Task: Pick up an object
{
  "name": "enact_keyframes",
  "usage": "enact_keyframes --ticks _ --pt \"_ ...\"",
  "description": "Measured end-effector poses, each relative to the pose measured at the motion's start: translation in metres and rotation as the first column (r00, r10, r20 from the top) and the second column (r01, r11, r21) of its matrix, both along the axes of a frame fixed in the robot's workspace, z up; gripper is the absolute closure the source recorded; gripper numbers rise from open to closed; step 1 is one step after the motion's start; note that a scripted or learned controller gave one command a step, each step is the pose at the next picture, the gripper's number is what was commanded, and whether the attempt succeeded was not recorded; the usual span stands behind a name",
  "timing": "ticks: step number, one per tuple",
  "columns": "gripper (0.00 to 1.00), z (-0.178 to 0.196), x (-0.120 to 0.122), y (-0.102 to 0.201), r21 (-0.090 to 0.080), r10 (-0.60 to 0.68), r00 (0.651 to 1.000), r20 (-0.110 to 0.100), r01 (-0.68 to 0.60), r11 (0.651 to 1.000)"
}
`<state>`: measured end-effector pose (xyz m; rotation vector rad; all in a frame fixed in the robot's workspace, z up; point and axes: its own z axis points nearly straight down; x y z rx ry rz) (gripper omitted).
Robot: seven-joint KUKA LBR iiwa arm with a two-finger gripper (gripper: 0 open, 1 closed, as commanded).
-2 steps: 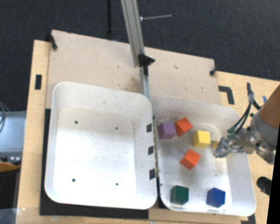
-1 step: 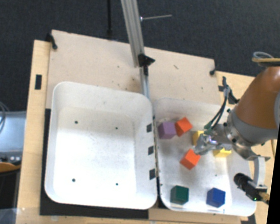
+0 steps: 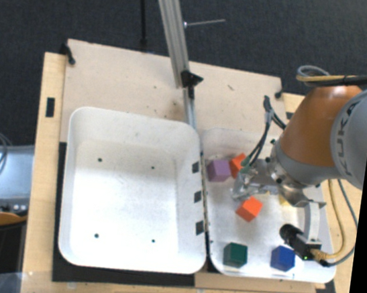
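My gripper (image 3: 247, 186) is low in the right bin (image 3: 257, 271), near its middle. An orange block (image 3: 249, 210) lies just in front of it, close to its tip and slightly tilted. A second orange block (image 3: 237, 163) sits just behind the gripper, partly hidden by it, and next to that is a purple block (image 3: 218, 170) by the bin's left wall. A green block (image 3: 236, 255) and a blue block (image 3: 283, 258) rest along the bin's front edge. I see nothing held.
The left bin (image 3: 80, 162) lies beside the right one. A slanted aluminium post (image 3: 176, 33) rises from the bench behind the bins. The arm's orange band (image 3: 315, 127) hangs over the right bin's back right part.
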<state>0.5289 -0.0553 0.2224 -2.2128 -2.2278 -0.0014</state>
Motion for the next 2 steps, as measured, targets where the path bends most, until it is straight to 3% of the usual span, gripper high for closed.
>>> enact_keyframes --ticks 2 --pt "1.0 0.018 0.017 0.118 0.001 0.002 1.0 0.002 -0.002 1.0"
